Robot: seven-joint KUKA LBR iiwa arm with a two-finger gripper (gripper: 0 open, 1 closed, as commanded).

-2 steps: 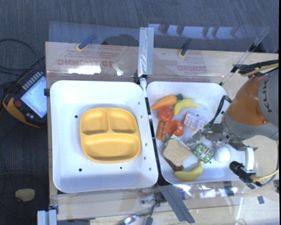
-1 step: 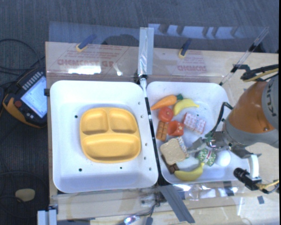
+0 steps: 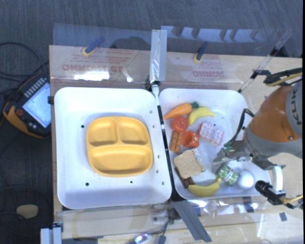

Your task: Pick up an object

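Note:
The right bin (image 3: 229, 99) holds several toy foods: a carrot (image 3: 177, 110), a yellow banana (image 3: 201, 115), a tomato (image 3: 180, 124), a red pepper (image 3: 191, 138), a pink wafer (image 3: 211, 133), a slice of bread (image 3: 189, 163), a second banana (image 3: 204, 188), a green-and-white piece (image 3: 225, 174) and a white egg (image 3: 245, 179). My gripper (image 3: 229, 155) hangs low over the bin's right side, just above the green-and-white piece and to the right of the bread. The wrist hides how the jaws stand, and I see nothing held.
The left bin (image 3: 66, 151) carries a yellow divided tray (image 3: 120, 145). A raised divider (image 3: 162, 136) separates the bins. The arm's orange band (image 3: 279, 118) overhangs the right bin's right wall. A teach pendant (image 3: 33, 108) lies on the floor at the left.

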